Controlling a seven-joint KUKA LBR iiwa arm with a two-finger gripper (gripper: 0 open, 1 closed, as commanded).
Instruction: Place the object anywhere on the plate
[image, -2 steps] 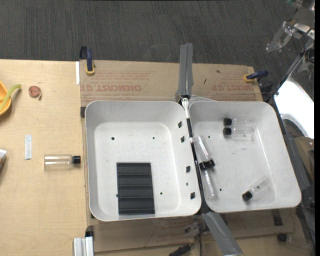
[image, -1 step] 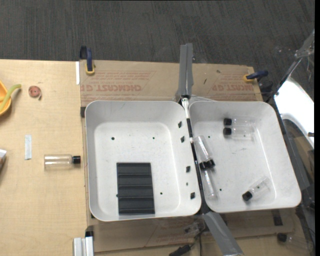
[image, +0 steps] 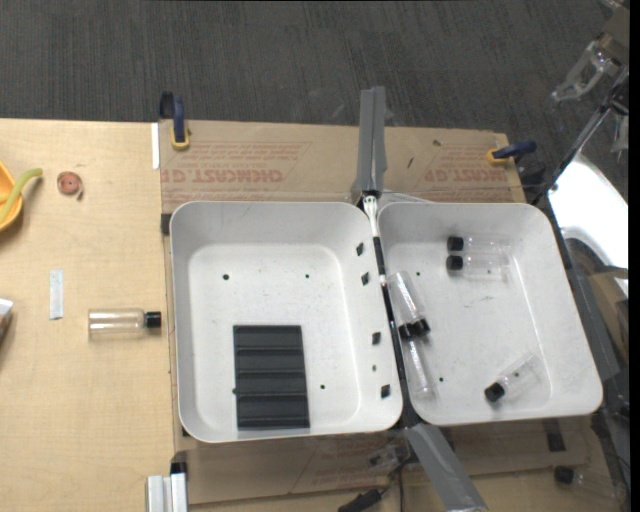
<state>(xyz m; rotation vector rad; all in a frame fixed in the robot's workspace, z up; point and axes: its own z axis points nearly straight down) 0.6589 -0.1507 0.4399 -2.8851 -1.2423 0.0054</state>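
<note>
A black ribbed plate (image: 270, 376) lies flat on the floor of the left bin (image: 200, 300), toward its front. In the right bin (image: 560, 300) lie several clear vials with black caps. Two of them (image: 478, 255) rest side by side near the back. One vial (image: 405, 298) and another vial (image: 418, 366) lie end to end along the left wall. A further vial (image: 512, 381) sits tilted at the front right corner.
On the wooden bench left of the bins lie a clear bottle (image: 122, 320), a white strip (image: 56, 295), a small round red piece (image: 68, 183) and a yellow item (image: 8, 195). Clamps (image: 175, 120) hold the cardboard under the bins.
</note>
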